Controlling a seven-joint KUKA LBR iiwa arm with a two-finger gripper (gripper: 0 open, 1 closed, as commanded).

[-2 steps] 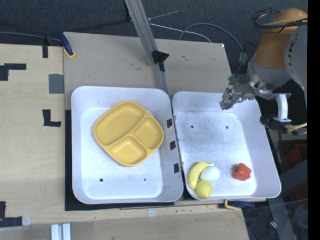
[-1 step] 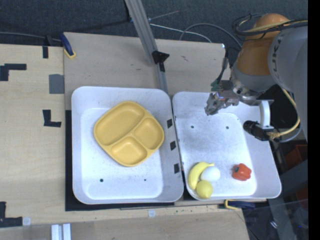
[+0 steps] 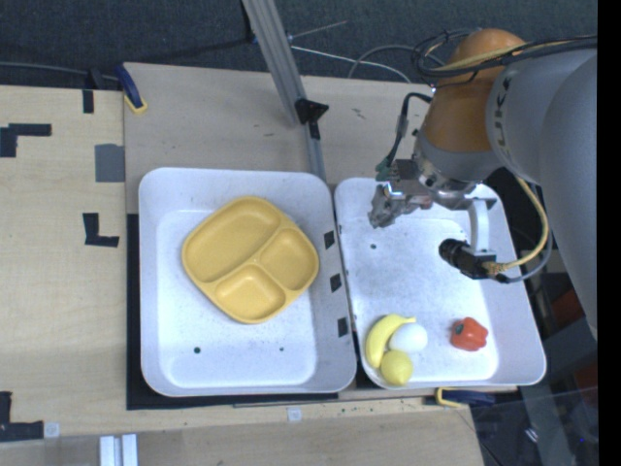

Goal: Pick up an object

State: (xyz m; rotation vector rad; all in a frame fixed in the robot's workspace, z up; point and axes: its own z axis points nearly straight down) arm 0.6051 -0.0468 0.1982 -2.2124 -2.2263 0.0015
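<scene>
Gripper [image 3: 385, 209] over right bin [image 3: 427, 260] far end, grip state unclear; banana [image 3: 384, 333], egg [image 3: 409, 338], lemon [image 3: 396, 366], red pepper [image 3: 469, 334] at near end.

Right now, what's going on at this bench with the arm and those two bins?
A grey robot arm reaches in over the right bin, its gripper near the bin's far left corner, holding nothing. A banana, an egg, a lemon and a red pepper lie at the near end. The left bin holds a yellow divided plate.

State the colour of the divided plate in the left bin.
The divided plate is yellow, plain to see in the camera view.
</scene>
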